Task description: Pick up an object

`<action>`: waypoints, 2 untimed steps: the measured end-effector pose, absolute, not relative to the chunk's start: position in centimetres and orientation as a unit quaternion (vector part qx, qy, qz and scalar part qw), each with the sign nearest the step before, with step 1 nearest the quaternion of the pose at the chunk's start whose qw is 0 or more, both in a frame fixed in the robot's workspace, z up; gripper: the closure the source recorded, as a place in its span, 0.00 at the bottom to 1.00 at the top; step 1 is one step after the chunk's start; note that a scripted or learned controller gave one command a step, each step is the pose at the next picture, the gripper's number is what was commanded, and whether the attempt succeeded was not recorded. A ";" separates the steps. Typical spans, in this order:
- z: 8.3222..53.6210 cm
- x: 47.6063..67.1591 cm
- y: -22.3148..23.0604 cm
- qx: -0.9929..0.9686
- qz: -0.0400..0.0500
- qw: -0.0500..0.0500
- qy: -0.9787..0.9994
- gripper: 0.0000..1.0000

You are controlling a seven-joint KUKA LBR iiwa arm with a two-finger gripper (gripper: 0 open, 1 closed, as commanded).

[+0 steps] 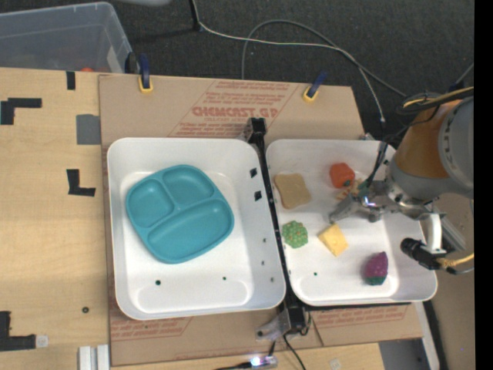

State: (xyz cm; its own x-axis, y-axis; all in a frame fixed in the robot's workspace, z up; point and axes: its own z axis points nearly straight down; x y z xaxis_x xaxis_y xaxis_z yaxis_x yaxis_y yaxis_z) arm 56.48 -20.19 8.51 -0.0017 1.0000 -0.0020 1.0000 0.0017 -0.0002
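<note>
The left bin holds a teal plate. In the right bin lie a tan slice, green piece, yellow wedge, orange piece and purple piece. The gripper sits low between orange and yellow, seemingly spread, gripping nothing. Closing here could miss both or nudge the wedge aside.

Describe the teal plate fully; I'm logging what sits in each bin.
The teal plate is a rounded-square divided tray with three shallow compartments, one large and two smaller, and looks like smooth plastic. It lies flat and right side up, turned at a slight angle, on the floor of the left bin, toward its upper left. Nothing lies on it, and only the bin floor touches it.
</note>
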 end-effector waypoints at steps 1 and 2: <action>9.7 56.6 -20.3 0.706 0.000 0.004 0.708 1.00; 15.7 57.3 -20.8 0.707 0.001 0.002 0.708 1.00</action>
State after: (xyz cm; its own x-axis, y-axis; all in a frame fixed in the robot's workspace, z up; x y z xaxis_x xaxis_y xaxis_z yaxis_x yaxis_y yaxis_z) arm 57.27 -20.78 15.74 -0.0014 1.0000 -0.0016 1.0000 0.0014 0.0039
